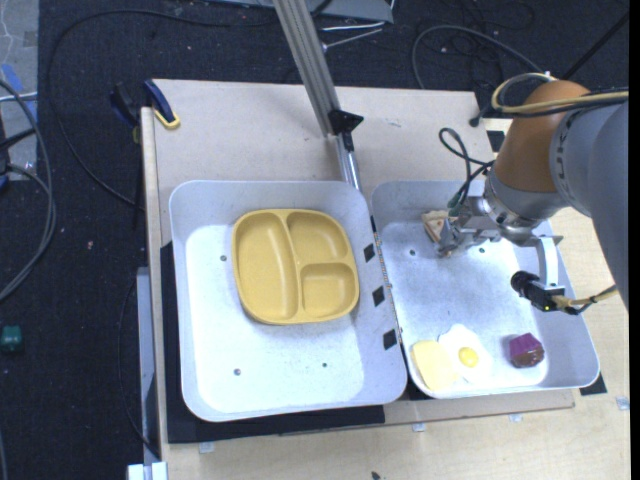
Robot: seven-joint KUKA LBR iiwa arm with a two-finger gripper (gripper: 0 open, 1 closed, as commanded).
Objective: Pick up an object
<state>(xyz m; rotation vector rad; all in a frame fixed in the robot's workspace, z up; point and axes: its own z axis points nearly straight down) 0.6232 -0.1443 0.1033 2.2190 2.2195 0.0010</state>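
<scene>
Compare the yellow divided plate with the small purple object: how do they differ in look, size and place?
The plate is pale yellow, while the purple object is dark purple. The plate is broad, flat and split into three compartments; the purple object is a small rounded lump. The plate lies in the left bin, while the purple object sits in the right bin's near corner. Both rest untouched, apart from the gripper.

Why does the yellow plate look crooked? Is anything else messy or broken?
The yellow divided plate sits slightly turned in the left bin, not square with its edges. Nothing looks spilled or broken. In the right bin, the fried egg toy and purple piece just lie loose near the front.
</scene>
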